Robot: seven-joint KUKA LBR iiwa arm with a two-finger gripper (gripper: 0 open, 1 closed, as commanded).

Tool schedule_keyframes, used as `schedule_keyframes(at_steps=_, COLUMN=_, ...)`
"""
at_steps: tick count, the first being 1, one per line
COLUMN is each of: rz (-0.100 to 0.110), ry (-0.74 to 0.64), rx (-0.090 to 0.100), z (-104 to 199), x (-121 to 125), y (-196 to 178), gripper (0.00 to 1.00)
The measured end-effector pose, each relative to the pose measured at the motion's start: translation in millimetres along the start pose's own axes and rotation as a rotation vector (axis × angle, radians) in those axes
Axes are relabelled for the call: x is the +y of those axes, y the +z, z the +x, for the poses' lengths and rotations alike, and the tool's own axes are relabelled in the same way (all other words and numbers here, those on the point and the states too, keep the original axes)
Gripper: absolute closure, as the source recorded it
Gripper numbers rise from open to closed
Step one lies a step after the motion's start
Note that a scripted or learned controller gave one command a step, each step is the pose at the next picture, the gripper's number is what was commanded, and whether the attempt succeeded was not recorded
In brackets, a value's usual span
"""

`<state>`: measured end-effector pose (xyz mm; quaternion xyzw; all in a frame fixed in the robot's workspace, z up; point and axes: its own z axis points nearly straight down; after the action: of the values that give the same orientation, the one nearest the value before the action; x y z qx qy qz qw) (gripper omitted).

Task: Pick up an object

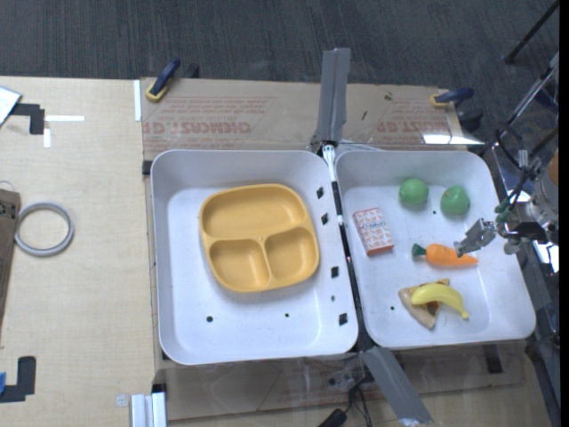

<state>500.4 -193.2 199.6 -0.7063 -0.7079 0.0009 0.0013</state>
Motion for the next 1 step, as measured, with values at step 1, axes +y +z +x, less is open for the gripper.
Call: schedule_keyframes(at_steps=1, rz=0.0, ry=-0.146, rx=0.0, z=13.4, x=13.1, y=104.5, gripper=0.0)
